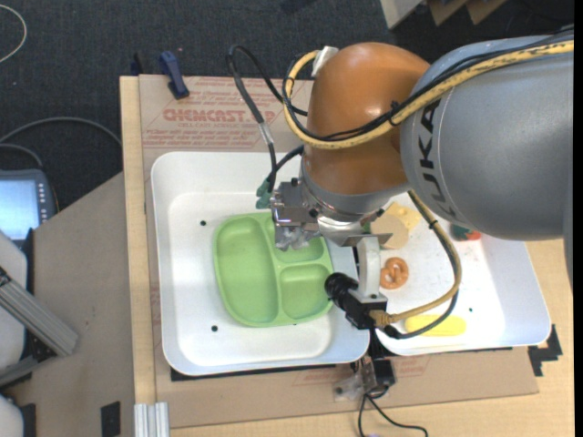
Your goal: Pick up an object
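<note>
In the left bin (182, 335), we've got a green divided tray (260, 276) lying flat, angled a bit, and that looks like the likeliest target here. The gripper (290, 235) sits right at the tray's upper right rim, low over it, though the wrist blocks the tips, so we can't tell if it's spread or pinching anything. Our guess is we're at the reach-and-close step, not lifting yet, since the tray looks fully seated on the bin floor. The next move probably calls for catching that thin rim squarely, then a slow lift so it doesn't tip out. Over in the right bin (519, 321) there's a pretzel (394, 272), a yellow piece (433, 325) and a tan wedge (401, 223), mostly under the arm.
</note>
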Tool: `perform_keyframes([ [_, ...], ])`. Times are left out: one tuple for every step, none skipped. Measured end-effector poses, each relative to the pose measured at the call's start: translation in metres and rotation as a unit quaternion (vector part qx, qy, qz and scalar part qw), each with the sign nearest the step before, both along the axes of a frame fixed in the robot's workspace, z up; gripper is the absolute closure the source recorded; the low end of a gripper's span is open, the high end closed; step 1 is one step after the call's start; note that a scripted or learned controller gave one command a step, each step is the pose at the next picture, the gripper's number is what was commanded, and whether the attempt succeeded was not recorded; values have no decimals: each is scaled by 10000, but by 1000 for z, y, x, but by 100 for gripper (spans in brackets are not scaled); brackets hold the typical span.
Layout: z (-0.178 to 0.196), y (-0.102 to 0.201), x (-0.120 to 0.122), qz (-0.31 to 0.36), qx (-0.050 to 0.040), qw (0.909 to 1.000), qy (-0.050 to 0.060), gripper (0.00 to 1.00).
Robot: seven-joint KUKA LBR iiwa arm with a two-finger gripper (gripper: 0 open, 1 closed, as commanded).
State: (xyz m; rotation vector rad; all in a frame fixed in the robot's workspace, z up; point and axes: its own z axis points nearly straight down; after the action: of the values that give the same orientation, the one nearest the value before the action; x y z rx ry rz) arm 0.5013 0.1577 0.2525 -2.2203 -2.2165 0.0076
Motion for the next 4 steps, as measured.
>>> perform_keyframes([
  [-32, -8, 27, -3, -4, 10000, -5, 100],
  [-39, -80, 56, -29, -13, 10000, -40, 100],
  [52, 45, 39, 72, 37, 9999, -85, 100],
  [140, 11, 11, 3, 20, 10000, -85, 100],
])
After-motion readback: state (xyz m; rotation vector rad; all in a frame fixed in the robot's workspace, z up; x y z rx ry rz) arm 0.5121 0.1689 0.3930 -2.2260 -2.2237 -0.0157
